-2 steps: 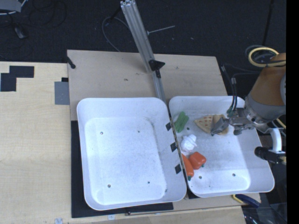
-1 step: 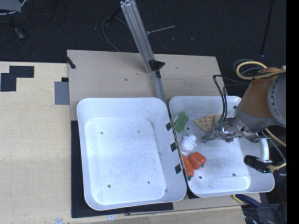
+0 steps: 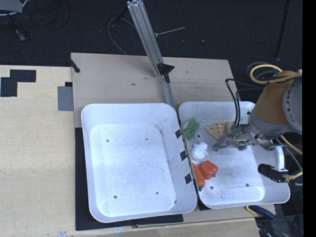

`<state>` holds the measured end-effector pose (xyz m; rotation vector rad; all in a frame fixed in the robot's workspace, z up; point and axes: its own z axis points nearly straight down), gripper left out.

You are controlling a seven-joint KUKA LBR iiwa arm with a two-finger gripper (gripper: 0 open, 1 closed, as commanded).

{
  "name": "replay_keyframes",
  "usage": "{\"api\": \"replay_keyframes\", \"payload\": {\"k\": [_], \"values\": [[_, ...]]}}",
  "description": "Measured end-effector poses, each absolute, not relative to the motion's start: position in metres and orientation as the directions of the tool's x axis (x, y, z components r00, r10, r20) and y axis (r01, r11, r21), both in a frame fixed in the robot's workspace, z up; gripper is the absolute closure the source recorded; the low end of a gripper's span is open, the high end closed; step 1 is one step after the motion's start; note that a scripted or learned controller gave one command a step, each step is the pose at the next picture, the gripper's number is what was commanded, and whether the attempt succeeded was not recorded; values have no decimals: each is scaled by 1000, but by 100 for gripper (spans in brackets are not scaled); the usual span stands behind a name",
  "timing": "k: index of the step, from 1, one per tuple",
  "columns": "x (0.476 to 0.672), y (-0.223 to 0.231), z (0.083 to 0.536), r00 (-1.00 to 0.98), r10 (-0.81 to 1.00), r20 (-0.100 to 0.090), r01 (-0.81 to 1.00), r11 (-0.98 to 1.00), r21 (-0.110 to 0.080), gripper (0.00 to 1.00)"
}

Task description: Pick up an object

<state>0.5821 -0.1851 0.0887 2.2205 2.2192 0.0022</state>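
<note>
Objects cluster down-left of the pincer, none yet between its tips

Two shallow white plastic bins sit side by side across the lower middle of the frame: the left bin is the larger in view, and the right bin carries everything loose. The grey arm with its orange band enters from the right edge and reaches leftward over the right bin. Its two-finger gripper hangs low above the bin floor, tips pointing toward frame left; whether the tips stand apart or together I cannot tell at this size.

Just above the tips lies a tan wedge-shaped piece, nearly touching them. Further left, against the bin's left wall, a green leaf-like strip runs on a slant. Below it sits a small white lump, and lowest an orange-red chunky object, near the white one.

By my judgement the tan wedge is nearest, so the coming move turns on a short shift toward frame top.
</note>
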Motion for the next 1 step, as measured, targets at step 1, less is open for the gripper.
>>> {"api": "replay_keyframes", "payload": {"k": [1], "values": [[583,-185,100,0,1000,-1,1000,0,5,100]]}}
